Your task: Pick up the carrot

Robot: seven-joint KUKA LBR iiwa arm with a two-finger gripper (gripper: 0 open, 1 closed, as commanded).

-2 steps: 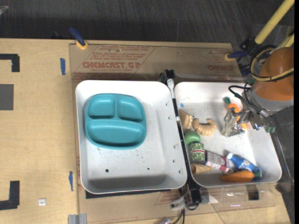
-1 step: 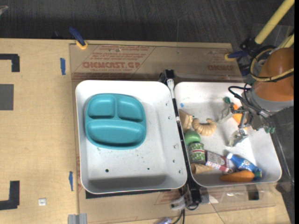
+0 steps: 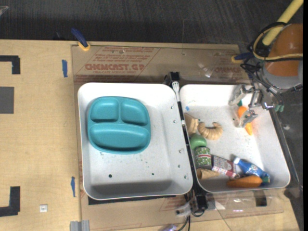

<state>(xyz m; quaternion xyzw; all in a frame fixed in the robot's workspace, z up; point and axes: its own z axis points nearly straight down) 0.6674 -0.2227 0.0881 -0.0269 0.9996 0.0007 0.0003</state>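
The carrot [image 3: 248,128] is a small orange piece at the far right of the right bin [image 3: 274,143]. Its upper part sits between the fingers and its lower tip pokes out below them. My gripper [image 3: 245,113] hangs over that corner, reaching in from the right under the orange-banded wrist, and its fingers close on the carrot from both sides. The metal fingers hide part of the carrot.
The right bin also holds a tan croissant-like toy [image 3: 208,130], a green bottle [image 3: 199,148], a small packet [image 3: 222,166], a blue tube [image 3: 250,168] and a long orange-red toy [image 3: 244,181] by the near wall. A teal divided plate [image 3: 118,124] lies in the left bin [image 3: 96,177].
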